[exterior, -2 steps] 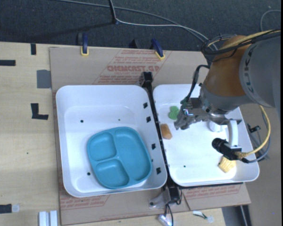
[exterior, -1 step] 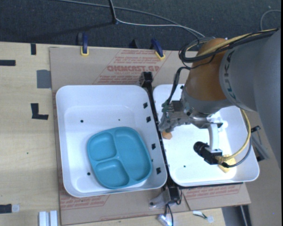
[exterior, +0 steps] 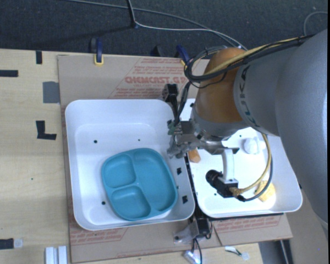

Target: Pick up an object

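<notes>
While the grey arm (exterior: 264,87) is leaning over the right bin (exterior: 289,202) on the desk, its pincer (exterior: 193,150) is hanging beside a small orange object (exterior: 194,156), likely its target; its grip cannot be told. A blue plate (exterior: 137,183) is lying in the left bin (exterior: 80,147).

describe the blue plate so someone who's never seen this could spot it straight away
Find the two white bins side by side and take the left bin. Lying flat in its near half is the blue plate, a rounded tray split into three compartments, the one coloured thing in that bin.
</notes>
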Controlling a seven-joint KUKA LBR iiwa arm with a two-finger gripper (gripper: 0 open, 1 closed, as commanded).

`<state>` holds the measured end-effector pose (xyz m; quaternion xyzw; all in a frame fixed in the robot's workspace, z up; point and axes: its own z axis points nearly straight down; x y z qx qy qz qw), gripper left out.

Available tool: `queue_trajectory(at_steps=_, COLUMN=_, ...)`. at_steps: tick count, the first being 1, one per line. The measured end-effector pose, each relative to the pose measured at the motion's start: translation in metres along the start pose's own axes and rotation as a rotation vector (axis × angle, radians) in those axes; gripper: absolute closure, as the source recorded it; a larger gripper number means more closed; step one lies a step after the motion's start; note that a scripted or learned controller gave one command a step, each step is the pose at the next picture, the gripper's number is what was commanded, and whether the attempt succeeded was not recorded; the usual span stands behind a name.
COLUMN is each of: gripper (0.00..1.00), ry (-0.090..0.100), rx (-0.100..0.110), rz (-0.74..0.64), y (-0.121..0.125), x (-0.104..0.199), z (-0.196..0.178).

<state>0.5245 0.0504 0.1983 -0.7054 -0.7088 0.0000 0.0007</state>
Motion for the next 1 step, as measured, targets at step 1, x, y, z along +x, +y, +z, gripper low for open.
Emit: queue_trajectory(at_steps=1, gripper=1.00, ry=0.000, rx=-0.001, rz=0.000, y=-0.0170, x=0.0417, z=-0.0126)
